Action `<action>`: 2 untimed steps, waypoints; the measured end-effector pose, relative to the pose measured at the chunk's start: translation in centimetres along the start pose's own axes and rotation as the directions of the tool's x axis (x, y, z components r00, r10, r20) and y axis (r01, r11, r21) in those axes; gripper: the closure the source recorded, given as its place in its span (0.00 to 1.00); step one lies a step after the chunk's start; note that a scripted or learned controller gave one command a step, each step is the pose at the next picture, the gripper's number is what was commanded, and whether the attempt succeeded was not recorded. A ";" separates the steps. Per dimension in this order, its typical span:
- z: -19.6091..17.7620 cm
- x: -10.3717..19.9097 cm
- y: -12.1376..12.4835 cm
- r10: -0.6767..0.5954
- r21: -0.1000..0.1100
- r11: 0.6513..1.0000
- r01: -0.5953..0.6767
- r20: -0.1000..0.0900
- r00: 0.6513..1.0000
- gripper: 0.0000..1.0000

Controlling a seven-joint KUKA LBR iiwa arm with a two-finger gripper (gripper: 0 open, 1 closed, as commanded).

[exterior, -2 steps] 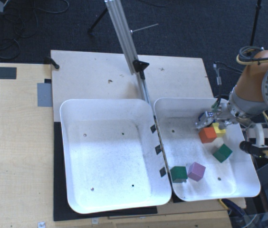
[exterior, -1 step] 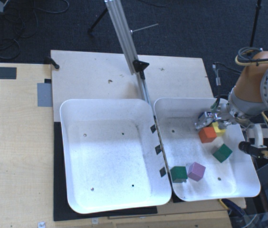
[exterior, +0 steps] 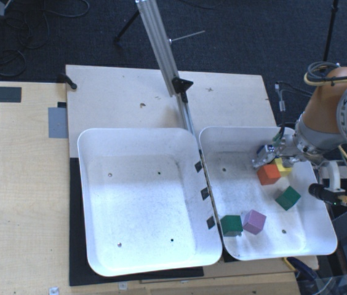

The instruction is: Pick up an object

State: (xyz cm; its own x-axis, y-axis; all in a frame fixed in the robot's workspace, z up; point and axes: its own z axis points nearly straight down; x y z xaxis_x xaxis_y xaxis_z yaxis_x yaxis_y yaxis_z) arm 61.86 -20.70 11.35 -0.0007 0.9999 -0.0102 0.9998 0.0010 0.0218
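Note:
My gripper (exterior: pixel 268 157) is low in the right bin (exterior: pixel 321 241), near its upper right part. An orange cube (exterior: pixel 269 174) lies directly below and against the gripper tip, with a yellow block (exterior: pixel 283 167) just to its right, partly hidden by the wrist. Whether the orange cube is touched or gripped is not visible. A dark green cube (exterior: pixel 288 198) sits lower right of the orange one. Another green cube (exterior: pixel 231 225) and a purple cube (exterior: pixel 254 221) lie side by side near the bin's front left.
The left bin (exterior: pixel 93 165) stands beside the right one, split by a shared rim with black clips (exterior: pixel 205 193). A slanted aluminium bar (exterior: pixel 161 48) rises behind the bins. The arm's orange-banded body (exterior: pixel 327 103) overhangs the right bin's right edge.

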 end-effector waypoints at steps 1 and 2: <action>0.1 0.1 0.0 0.000 -0.002 1.000 0.000 0.001 1.000 0.00; 0.1 0.2 0.0 -0.001 -0.001 1.000 0.001 0.001 1.000 0.00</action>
State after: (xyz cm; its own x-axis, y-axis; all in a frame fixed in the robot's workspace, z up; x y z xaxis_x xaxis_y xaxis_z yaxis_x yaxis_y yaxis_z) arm 61.85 -20.54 11.23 -0.0013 0.9999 -0.0109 0.9997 0.0016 0.0231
